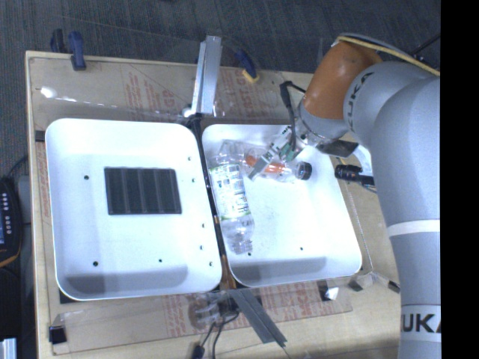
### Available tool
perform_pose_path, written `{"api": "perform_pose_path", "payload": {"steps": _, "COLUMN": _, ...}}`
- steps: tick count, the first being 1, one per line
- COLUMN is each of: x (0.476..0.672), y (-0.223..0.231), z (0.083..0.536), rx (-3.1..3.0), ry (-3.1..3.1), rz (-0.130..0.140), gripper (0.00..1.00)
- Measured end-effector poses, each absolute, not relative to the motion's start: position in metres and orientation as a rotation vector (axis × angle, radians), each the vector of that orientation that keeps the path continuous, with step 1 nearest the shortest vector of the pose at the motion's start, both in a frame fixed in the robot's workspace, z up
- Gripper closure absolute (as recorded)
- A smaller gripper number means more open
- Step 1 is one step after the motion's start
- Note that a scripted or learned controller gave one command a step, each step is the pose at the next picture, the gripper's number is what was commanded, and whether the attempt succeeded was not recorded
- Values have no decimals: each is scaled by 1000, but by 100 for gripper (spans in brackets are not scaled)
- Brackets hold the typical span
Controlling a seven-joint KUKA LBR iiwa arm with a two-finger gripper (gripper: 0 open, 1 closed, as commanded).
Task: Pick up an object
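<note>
Arm (404, 163): grey, orange band above wrist, entering from right, bent downward and leftward. Claw (271, 158): lowered at the arm's left end, tilted leftward.

We see two bins side by side on the tabletop (112, 324). Left bin (67, 200) holds a ridged panel (142, 191) lying flat near its middle. Right bin (329, 230) holds a plastic bottle (230, 197) lying along its left wall, cap end toward the near edge. The gripper (278, 154) sits over the far part of the right bin, just right of the bottle's far end, arm (397, 126) reaching in from the right. A small crumpled object (275, 169) lies just below the gripper.
</note>
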State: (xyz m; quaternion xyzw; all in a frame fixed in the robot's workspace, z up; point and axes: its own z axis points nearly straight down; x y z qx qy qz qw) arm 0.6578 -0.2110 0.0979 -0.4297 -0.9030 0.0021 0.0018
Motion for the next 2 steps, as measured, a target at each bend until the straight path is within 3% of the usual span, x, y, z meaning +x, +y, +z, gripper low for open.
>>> {"api": "perform_pose_path", "payload": {"steps": 1, "x": 658, "y": -210, "z": 108, "rx": -1342, "ry": -2836, "rz": 8, "gripper": 100}}
{"api": "perform_pose_path", "payload": {"steps": 2, "x": 650, "y": -118, "z": 201, "rx": -1433, "ry": -2796, "rz": 1, "gripper": 100}}
